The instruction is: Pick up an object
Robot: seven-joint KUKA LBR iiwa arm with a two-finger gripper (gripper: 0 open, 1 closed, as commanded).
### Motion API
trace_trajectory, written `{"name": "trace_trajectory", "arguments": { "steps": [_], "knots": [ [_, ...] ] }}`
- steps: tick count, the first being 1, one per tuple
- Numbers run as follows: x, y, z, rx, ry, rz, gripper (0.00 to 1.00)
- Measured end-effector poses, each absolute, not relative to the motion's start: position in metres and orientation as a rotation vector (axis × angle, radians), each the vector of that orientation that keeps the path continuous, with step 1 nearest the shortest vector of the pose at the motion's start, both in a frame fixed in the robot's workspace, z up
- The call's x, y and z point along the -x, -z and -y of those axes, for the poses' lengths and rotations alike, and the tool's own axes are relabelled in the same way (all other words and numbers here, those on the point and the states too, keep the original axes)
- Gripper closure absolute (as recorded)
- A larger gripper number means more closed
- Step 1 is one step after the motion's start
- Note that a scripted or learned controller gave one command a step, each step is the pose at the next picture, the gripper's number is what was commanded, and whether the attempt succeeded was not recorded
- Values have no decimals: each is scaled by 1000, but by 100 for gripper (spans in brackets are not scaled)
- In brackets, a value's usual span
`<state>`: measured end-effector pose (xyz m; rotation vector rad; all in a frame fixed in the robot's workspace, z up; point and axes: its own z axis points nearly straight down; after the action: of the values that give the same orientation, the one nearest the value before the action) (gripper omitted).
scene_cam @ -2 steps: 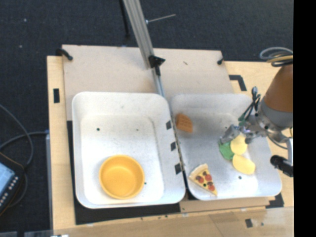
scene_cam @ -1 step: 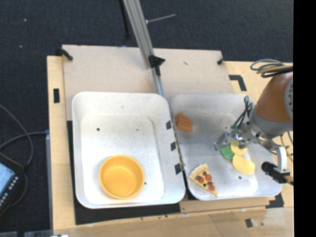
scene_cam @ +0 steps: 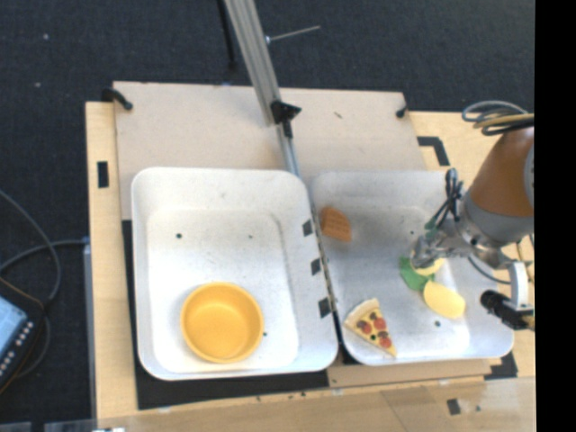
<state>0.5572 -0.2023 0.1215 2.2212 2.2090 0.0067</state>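
In the right bin (scene_cam: 378,196) lie a brown bread-like piece (scene_cam: 336,224) at the left, a pizza slice toy (scene_cam: 371,325) at the front, a yellow lemon-shaped piece (scene_cam: 444,300) and a green piece (scene_cam: 414,276) at the right. My gripper (scene_cam: 427,255) hangs low over the green piece, at the tip of the grey arm with its orange band (scene_cam: 504,178). A pale yellow bit shows right at the gripper's tip, touching the green piece. The fingertips are too small and crowded to read.
The left bin (scene_cam: 162,205) holds a yellow bowl (scene_cam: 222,321) near its front. A slanted metal rail (scene_cam: 261,61) runs from the top down to the gap between the bins. Cables hang at the arm's right side.
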Motion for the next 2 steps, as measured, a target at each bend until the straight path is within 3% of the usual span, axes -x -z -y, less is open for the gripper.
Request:
{"name": "trace_trajectory", "arguments": {
  "steps": [1, 2],
  "knots": [
    [-560, -186, 202, -2213, -6, -2219, 100],
    [-562, -222, 204, -2214, -5, -2221, 100]
  ]
}}
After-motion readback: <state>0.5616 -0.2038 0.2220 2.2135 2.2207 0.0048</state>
